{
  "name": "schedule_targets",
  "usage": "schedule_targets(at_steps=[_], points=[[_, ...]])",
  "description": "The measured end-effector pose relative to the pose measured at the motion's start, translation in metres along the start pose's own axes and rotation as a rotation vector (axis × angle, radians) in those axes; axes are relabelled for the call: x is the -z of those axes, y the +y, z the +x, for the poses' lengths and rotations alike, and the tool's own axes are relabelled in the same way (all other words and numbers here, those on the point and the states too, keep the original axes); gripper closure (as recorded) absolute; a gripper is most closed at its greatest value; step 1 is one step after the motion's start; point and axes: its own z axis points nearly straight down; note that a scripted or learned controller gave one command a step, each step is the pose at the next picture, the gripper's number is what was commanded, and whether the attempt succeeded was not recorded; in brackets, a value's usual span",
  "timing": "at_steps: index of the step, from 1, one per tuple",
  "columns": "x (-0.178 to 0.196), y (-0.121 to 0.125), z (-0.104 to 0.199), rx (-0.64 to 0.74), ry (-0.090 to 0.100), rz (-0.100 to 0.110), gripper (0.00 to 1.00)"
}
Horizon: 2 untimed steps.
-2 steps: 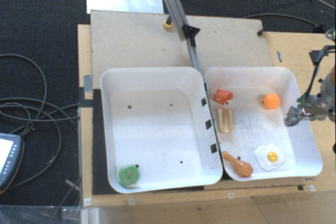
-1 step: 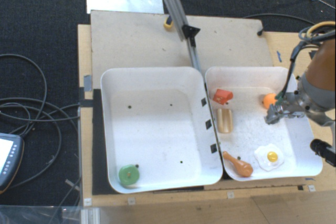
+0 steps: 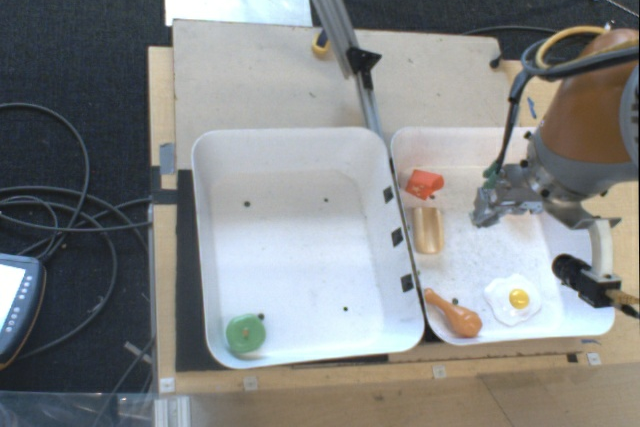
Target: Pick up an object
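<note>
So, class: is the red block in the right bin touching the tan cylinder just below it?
Apart. The camera view shows a strip of white bin floor between the red block and the tan cylinder.

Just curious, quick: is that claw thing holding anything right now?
Tool: over the right bin, whether open or closed cannot be told; nothing seen in it.

Setting: robotics lab test cell. Evidence: grey-and-orange industrial arm over a plain beige wooden bench; two shallow white plastic bins left of the claw; loose black cables and a handheld control pendant far left on dark carpet.
</note>
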Motion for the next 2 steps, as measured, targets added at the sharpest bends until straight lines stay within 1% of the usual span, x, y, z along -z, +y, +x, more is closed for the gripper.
schedule_targets(at_steps=[1,2], points=[[-0.004,0.015,0.062,0.002,0.003,0.001,1.00],[0.004,0.032,0.121,0.001,0.003,0.000,1.00]])
